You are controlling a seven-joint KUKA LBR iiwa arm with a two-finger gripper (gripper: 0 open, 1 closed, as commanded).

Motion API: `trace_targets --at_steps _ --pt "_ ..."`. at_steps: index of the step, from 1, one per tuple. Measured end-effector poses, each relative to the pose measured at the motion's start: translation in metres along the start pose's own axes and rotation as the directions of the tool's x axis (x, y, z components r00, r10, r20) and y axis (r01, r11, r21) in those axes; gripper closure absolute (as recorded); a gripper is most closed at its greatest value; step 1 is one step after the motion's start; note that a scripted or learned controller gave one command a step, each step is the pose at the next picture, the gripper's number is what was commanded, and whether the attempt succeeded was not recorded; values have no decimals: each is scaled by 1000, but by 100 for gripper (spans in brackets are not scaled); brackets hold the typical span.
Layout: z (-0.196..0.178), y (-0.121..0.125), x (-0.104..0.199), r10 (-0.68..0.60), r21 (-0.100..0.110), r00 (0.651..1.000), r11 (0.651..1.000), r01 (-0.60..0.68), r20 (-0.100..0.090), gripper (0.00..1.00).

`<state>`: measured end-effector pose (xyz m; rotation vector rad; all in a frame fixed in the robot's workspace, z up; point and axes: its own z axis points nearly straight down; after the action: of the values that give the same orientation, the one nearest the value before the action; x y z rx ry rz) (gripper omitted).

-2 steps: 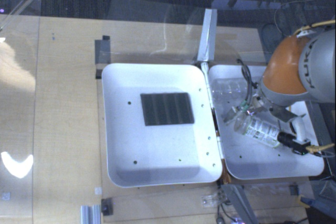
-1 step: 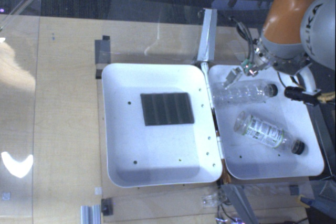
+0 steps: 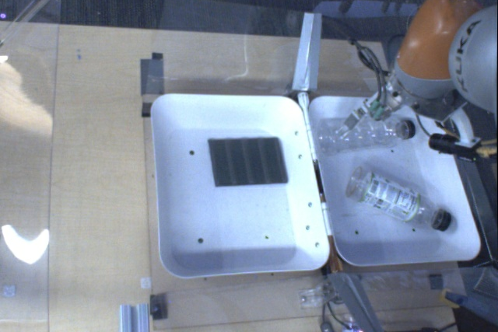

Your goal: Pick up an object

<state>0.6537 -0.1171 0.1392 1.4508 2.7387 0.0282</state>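
Two bottles, right bin | upper bottle (image 3: 366, 134) just beside claw (image 3: 377, 108), at its 7 o'clock | lower bottle (image 3: 393, 198) at 6 | claw opening: cannot tell

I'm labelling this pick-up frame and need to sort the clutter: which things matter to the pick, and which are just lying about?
Part of the job:
- gripper, low over the right bin
- clear bottle just under the gripper
- second clear bottle, dark cap, lying nearer the front

Just lying about:
- dark ridged pad in the left bin
- metal divider bar behind the bins
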Motion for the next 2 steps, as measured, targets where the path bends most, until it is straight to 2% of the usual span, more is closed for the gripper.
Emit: trace_targets --at_steps 1,2 --pt "-5 -17 0 -265 20 964 964 265 -28 0" --pt "16 -96 8 -252 22 967 967 253 -30 0"
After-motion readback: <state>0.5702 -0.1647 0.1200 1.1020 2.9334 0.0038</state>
